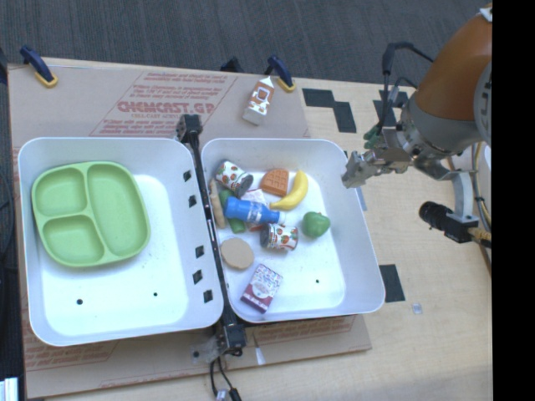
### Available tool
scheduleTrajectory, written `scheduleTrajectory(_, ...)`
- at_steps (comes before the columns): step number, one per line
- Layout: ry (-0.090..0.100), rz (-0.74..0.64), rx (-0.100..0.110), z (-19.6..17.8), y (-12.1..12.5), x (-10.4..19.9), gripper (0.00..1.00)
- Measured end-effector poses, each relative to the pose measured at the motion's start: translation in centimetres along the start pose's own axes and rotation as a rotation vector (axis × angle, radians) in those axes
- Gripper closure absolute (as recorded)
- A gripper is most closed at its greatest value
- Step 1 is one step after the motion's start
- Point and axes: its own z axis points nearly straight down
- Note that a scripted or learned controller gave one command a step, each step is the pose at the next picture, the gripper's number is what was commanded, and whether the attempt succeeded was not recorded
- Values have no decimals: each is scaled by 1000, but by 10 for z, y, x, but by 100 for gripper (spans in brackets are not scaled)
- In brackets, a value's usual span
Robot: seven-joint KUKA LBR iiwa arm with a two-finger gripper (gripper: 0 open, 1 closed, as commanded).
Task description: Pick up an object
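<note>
The right bin holds a yellow banana, an orange block, a blue bottle lying flat, a green round fruit, a printed can, a tan disc, a pink and white carton and a small patterned cup. My gripper hangs over that bin's upper right rim, to the right of the banana and apart from every object. I see nothing held in it.
The left bin carries a green divided plate. A small white and red carton lies on the cardboard behind the bins. Blue clamps grip the bench's far edge. Black tape marks dot the bench at right.
</note>
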Motion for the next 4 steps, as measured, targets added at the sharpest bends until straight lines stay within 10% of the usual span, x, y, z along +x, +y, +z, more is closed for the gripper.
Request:
scheduleTrajectory(1,2,-1,7,93,100,-16,100)
scheduleTrajectory(2,1,-1,5,91,101,-17,0)
scheduleTrajectory(3,4,0,7,199,43,-16,0)
scheduleTrajectory(4,4,-4,8,189,44,-16,100)
